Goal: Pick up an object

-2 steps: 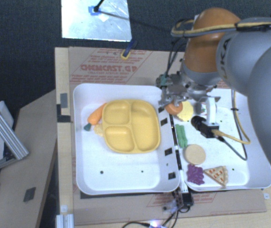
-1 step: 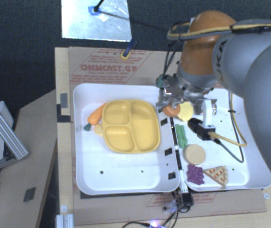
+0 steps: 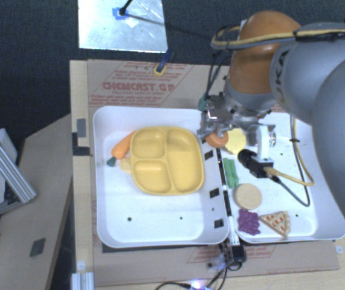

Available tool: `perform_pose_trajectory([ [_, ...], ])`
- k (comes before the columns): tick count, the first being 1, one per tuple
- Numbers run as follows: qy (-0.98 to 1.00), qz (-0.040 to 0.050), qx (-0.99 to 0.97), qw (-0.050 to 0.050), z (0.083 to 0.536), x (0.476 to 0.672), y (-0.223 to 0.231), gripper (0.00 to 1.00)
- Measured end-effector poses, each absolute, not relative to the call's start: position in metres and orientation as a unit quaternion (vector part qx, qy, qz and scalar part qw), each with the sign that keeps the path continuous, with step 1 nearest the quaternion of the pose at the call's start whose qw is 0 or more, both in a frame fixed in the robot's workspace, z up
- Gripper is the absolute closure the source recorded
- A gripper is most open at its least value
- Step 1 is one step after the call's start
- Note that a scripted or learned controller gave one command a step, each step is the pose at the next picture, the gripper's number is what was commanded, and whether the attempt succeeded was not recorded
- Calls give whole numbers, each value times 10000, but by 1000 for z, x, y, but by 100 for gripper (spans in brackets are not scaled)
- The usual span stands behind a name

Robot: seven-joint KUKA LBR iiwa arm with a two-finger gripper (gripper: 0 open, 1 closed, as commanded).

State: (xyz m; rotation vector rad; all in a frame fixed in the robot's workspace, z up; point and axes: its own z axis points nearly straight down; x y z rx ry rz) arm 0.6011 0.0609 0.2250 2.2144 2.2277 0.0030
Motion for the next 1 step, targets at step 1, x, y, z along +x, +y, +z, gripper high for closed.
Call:
perform_pose_trajectory([
  [1,7076,9,7066,3,234,600,53,100],
])
